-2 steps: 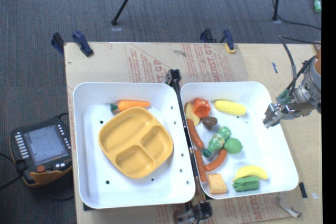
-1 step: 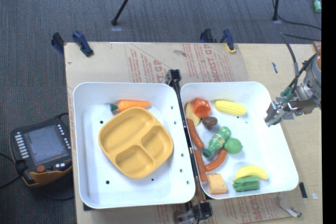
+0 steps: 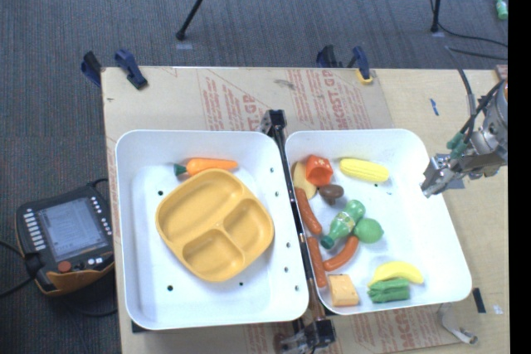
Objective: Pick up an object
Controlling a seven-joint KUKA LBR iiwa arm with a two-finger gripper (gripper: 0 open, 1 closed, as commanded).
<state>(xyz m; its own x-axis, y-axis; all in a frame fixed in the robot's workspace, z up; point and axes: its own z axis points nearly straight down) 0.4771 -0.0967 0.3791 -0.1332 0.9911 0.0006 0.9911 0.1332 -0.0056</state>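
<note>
Bench (image 3: 398,99): cardboard sheet on top, printed red lettering upside down, too blurred to read.
Left bin (image 3: 133,261): yellow divided plate (image 3: 215,224), carrot (image 3: 207,166) just beside its far edge.
Right bin (image 3: 431,253): toy food clustered at left and near side.
Tool (image 3: 434,181): over right rim of right bin, nothing seen between fingers; open or closed, cannot tell.
Nearest pick, judged: corn cob (image 3: 364,170), left of tool, long axis roughly left-right.
Also reachable: banana (image 3: 397,271), toward near edge.

Teach pendant (image 3: 65,239) on floor, blue clamps (image 3: 130,68) along bench edge
</note>
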